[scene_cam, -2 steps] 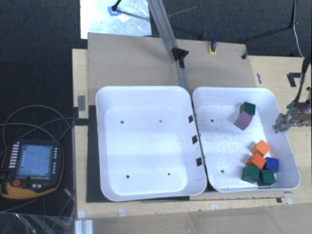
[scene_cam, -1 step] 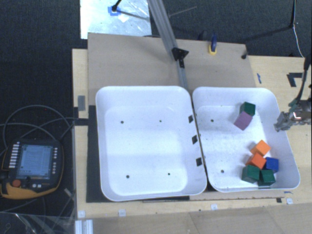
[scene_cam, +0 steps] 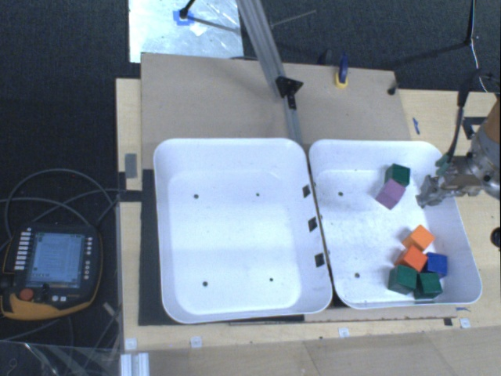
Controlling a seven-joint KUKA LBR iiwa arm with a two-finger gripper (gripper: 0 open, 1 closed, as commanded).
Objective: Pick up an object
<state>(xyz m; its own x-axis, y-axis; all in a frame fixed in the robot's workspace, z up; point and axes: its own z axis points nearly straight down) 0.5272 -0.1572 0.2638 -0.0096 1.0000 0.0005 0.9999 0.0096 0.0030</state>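
Note:
The right bin holds several small blocks. A dark green block and a purple block touch near its upper right. A cluster lies at its lower right corner: two orange blocks, a blue block and two dark green blocks. My gripper hangs over the bin's right rim, just right of the purple block, with nothing visible between its fingers.
The left bin stands beside the right one on a brown board. A metal pole slants down to the bins' top edge. A teach pendant with cables lies far left. A blue clamp sits at the board's back.

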